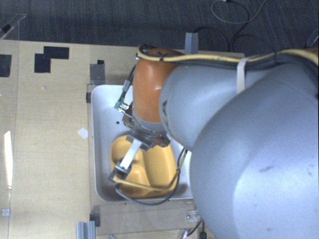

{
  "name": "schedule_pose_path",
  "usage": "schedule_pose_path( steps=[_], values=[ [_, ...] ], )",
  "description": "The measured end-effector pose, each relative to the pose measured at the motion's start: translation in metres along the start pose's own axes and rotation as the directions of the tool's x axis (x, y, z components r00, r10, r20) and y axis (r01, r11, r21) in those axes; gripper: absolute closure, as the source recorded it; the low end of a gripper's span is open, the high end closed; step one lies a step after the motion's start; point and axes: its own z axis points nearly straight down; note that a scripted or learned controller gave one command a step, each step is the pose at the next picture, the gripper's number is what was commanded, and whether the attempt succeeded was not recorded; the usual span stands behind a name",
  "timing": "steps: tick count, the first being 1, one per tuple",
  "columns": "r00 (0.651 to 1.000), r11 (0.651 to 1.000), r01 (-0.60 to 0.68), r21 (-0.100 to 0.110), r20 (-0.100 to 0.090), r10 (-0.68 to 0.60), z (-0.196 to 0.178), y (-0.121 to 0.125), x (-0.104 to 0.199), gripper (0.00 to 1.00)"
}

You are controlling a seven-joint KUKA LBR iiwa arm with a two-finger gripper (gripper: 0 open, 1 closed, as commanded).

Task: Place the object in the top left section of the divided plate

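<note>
Though arm [239, 133] hides much, hand [145, 134] over plate [160, 167].

Glossy yellow plate [158, 169], smooth white bin [103, 133]

The grey arm [249, 148] reaches in from the right, its bulk looming large in the foreground. Its orange band [149, 91] tops the wrist [138, 122], which angles down and leftward, with the pincer [145, 139] beneath it.
</note>
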Motion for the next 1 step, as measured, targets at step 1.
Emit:
schedule_pose_path(
  steps=[1],
  values=[
    [1.0,1.0,0.0,0.0,0.0,0.0,0.0,-0.0001,0.0,0.0]
  ],
)
